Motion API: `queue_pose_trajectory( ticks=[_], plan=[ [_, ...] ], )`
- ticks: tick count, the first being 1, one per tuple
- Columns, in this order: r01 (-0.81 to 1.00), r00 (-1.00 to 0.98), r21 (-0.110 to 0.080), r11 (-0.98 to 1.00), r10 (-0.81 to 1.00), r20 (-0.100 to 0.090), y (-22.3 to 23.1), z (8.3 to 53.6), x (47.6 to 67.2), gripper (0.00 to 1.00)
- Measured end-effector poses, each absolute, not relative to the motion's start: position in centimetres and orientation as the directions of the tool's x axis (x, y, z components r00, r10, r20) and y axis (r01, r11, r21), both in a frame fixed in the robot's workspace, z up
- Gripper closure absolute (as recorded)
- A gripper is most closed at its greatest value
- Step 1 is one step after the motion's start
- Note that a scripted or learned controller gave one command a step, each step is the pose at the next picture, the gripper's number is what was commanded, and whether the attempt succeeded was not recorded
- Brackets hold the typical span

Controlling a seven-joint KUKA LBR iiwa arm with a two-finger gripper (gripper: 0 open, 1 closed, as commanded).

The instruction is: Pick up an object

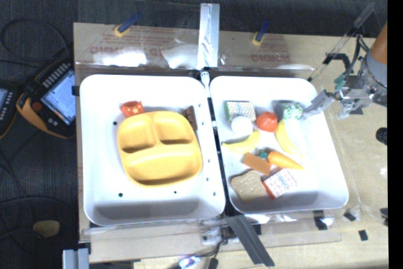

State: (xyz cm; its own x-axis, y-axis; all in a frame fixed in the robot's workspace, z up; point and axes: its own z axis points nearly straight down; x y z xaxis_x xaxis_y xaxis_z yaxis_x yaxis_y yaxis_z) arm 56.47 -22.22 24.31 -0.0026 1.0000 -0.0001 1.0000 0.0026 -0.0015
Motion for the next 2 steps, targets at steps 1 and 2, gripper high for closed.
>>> queue_pose_trajectory(
  ticks=[1, 2],
  plan=[
    [0.994, -0.111, -0.003, 0.111, 0.994, 0.001, -20.9, 10.7, 54.7, 0.00],
    [0.992, -0.126, 0.015, 0.126, 0.992, -0.009, -17.2, 9.1, 48.8, 0.00]
  ],
)
